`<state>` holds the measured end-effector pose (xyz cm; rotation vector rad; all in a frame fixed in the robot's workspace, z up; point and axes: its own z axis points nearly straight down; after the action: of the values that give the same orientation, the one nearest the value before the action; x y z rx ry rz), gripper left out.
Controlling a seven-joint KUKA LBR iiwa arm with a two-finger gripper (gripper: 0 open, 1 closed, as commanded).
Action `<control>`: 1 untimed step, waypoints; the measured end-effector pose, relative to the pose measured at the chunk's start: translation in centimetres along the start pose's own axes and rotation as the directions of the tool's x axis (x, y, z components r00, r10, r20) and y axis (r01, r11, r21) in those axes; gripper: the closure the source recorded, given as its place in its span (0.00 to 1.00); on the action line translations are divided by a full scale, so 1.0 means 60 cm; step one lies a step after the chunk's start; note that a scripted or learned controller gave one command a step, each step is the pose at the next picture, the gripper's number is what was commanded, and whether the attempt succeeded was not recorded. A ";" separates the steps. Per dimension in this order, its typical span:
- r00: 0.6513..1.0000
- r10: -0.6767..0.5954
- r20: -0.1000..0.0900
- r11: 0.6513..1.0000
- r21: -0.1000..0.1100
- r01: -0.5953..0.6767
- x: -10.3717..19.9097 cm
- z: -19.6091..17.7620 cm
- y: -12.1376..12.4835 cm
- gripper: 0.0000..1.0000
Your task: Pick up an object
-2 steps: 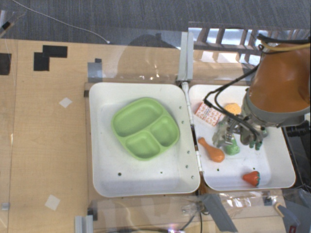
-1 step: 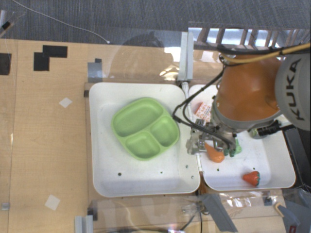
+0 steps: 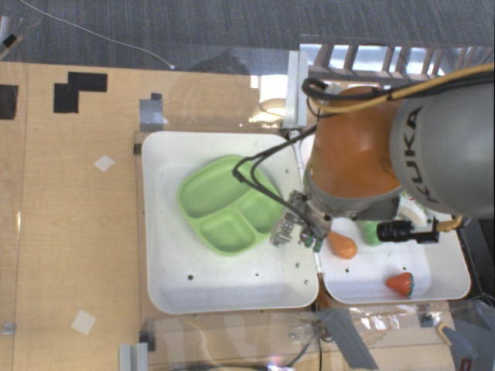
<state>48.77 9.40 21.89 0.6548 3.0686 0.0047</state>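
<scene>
A light green divided plate [image 3: 223,202] lies tilted in the left bin [image 3: 178,277]. In the right bin [image 3: 441,284] I see an orange rounded object [image 3: 342,246], a red strawberry-like piece [image 3: 400,284] and a green piece [image 3: 370,233] partly hidden under the arm. My gripper [image 3: 292,229] hangs low over the divider between the two bins, beside the plate's right edge. Its fingers are small and blurred beneath the orange wrist band [image 3: 352,157].
The big grey and orange arm [image 3: 418,153] covers most of the right bin. Black cables [image 3: 259,178] loop over the plate. A wire rack [image 3: 387,59] stands behind the bins. Bare wooden bench [image 3: 69,207] extends to the left.
</scene>
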 end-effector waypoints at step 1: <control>0.937 0.350 -0.002 0.937 0.003 -0.350 0.023 0.033 0.048 1.00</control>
<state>48.70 12.58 19.91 1.1915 2.9060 0.0029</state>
